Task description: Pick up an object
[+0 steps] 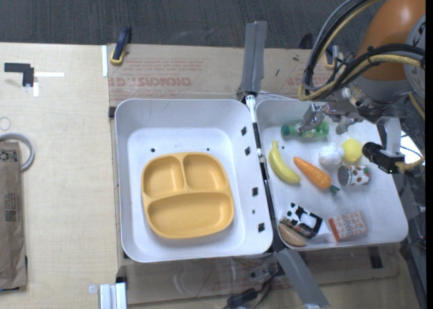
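The right bin point(385, 223) holds several small objects. Along its back lies a green object point(302, 130), with a yellow banana point(283, 164) and an orange carrot point(313, 173) in front of it. Further right are a white lump point(329, 155), a yellow ball point(352, 149) and a small printed cup point(354, 176). Near the front edge lie a black-and-white spotted item point(302, 219) and a pink box point(348, 225). My gripper point(327, 120) hangs over the bin's back, just right of the green object and above the white lump. It is open and holds nothing.
The left bin point(132, 165) holds a yellow divided plate point(187, 195). A grey divider post point(254, 57) rises between the bins. The arm's cables and a black fitting point(382, 155) hang over the right bin's far side. A brown paper bag point(10, 220) lies at far left.
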`<control>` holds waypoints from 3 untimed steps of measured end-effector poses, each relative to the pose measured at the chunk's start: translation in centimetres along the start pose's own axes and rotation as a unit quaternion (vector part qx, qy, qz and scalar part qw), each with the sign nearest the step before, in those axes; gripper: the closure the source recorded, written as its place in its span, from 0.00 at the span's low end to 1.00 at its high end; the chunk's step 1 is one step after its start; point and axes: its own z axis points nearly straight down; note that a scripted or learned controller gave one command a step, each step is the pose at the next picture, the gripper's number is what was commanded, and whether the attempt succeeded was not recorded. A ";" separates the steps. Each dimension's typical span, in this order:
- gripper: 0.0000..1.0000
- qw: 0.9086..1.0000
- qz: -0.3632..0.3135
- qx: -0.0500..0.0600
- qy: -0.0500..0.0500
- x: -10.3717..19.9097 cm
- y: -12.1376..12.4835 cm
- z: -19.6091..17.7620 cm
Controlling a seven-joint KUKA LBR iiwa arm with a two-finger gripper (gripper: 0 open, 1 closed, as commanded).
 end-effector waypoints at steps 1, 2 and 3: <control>0.00 0.994 -0.107 0.000 0.000 -2.2 -4.8 11.1; 1.00 0.995 -0.105 -0.001 0.000 -2.4 -4.8 10.2; 1.00 0.996 -0.084 0.000 0.000 1.4 -3.8 -0.7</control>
